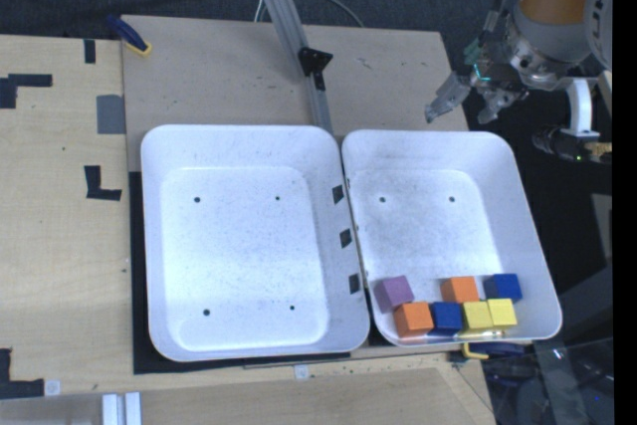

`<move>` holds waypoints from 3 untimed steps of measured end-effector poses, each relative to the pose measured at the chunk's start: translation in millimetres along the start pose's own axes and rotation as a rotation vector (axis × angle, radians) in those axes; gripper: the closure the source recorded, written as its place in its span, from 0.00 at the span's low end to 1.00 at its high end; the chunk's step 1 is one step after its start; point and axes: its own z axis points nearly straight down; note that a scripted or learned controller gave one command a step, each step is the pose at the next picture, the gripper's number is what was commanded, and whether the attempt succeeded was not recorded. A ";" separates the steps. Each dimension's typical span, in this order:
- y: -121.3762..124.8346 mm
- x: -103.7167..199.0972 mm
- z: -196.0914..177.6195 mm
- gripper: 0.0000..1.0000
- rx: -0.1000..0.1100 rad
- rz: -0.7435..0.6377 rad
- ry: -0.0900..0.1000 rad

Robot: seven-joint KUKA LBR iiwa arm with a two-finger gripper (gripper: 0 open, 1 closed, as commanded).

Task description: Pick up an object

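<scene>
Blocks (453,304) cluster in the right bin's (518,204) near edge, well apart from the gripper (468,105), its jaws released.

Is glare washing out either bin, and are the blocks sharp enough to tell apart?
Camera view: the left bin floor shows a bright washed patch, mild glare; the right bin is more evenly lit. The blocks at its near edge are slightly soft but colours read clearly: purple, orange, blue, yellow. The end effector is somewhat blurred against the dark background.
</scene>
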 end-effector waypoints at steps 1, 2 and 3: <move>7.7 1.0 113.4 0.00 0.009 0.000 0.001; 8.1 18.0 196.4 0.00 0.008 0.000 0.002; 26.1 33.0 192.1 0.00 0.022 0.004 -0.009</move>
